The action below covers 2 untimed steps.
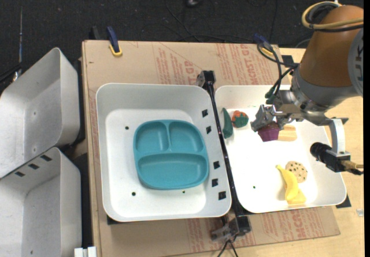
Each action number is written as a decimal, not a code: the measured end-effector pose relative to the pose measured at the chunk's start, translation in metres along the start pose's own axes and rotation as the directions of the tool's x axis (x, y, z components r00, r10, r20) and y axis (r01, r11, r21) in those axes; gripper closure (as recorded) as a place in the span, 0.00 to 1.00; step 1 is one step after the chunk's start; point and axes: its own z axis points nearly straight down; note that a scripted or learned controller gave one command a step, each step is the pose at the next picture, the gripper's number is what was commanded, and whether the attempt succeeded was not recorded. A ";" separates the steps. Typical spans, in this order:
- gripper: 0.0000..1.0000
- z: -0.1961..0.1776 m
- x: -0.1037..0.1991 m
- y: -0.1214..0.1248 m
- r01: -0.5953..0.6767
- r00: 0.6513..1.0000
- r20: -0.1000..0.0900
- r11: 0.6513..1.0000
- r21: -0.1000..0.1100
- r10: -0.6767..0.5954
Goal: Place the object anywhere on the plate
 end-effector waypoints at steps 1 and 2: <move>1.00 0.016 0.056 0.014 -0.001 1.000 0.000 1.000 0.004 0.001; 1.00 0.031 0.106 0.031 -0.001 1.000 0.000 1.000 0.003 0.001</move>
